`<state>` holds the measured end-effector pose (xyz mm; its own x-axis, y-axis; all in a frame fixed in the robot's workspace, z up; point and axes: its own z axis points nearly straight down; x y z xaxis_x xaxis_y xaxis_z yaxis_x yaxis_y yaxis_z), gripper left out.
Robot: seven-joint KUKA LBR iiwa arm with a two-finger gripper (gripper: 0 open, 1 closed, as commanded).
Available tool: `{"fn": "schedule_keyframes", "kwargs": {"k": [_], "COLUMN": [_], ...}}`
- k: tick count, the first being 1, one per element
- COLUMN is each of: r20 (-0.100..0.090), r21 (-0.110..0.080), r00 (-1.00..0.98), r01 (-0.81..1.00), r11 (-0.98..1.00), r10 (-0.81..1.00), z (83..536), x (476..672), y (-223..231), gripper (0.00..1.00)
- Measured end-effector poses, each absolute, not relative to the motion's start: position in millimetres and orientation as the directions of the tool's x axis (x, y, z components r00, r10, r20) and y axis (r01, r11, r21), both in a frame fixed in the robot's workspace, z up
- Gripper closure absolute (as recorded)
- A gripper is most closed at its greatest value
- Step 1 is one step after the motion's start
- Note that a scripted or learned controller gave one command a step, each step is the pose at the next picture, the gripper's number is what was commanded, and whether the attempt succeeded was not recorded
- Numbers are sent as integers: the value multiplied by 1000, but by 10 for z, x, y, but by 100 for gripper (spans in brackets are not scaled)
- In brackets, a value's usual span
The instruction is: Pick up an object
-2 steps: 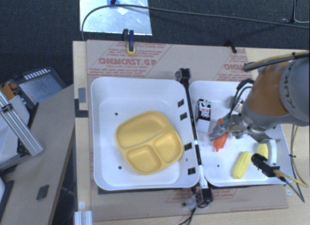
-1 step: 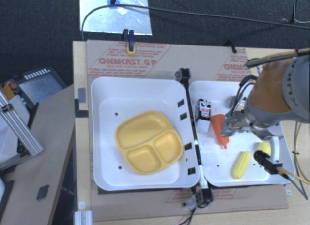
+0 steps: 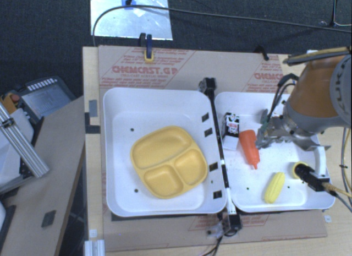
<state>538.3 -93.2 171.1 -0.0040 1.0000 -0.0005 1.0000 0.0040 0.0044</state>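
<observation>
Carrot point(image 3: 250, 148) sits just left of and below the end effector point(image 3: 265, 137) in the right bin point(image 3: 242, 202), corn point(image 3: 274, 187) further down. Can't tell what it's got, if anything. Risk: it comes down off-center and nudges the carrot away instead.

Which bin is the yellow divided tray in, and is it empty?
Left bin, empty. The yellow divided tray lies flat there; all three compartments show bare plastic.

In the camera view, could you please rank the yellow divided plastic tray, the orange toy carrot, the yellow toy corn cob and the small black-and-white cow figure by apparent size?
1. Yellow divided plastic tray
2. Orange toy carrot
3. Yellow toy corn cob
4. Small black-and-white cow figure

Carrot and corn look close; ranking unsure.
</observation>
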Motion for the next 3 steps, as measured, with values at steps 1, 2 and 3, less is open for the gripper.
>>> {"fn": "schedule_keyframes", "kwargs": {"k": [1,2,3], "r20": [-1,2,2], "r21": [7,3,1], "r00": [-4,-9,-9], "r01": [1000,1000,1000], "r11": [4,9,9], "r10": [1000,1000,1000], "z": [2251,2288,2186], "x": [5402,5371,5411], "y": [-935,-406,114], "gripper": [100,100,100]}}
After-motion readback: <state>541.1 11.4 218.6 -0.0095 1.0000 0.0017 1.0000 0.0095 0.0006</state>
